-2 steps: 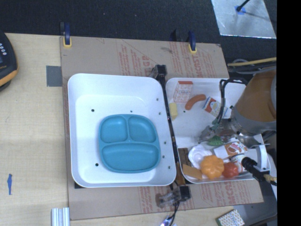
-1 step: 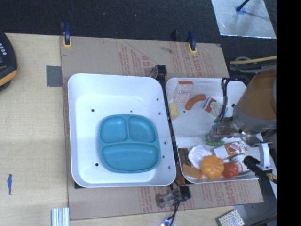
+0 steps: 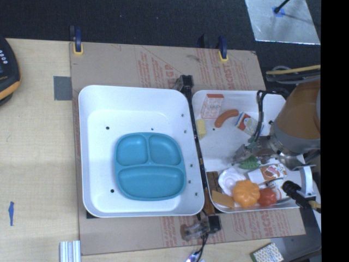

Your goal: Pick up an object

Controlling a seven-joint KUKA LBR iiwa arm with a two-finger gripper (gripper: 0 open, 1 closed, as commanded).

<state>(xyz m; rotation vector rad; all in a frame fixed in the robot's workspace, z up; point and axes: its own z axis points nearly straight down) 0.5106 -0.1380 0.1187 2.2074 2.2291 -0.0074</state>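
The right bin (image 3: 215, 146) holds several toy foods. A small carton (image 3: 211, 105) and a sausage (image 3: 226, 117) lie at its back. An orange pumpkin (image 3: 246, 192), a red tomato (image 3: 267, 197) and a white piece (image 3: 231, 177) crowd the front. My gripper (image 3: 247, 153) reaches in from the right, low over the middle of the right side of this bin. It is just above a green item (image 3: 250, 163), which it partly covers. Nothing is visibly held.
A blue divided plate (image 3: 150, 165) lies in the left bin (image 3: 98, 119). A small packet (image 3: 246, 123) sits beside the gripper's far side, and a printed box (image 3: 267, 173) on its near side. A yellow piece (image 3: 201, 128) rests against the divider. The arm's orange band (image 3: 301, 111) overhangs the bin's right rim.
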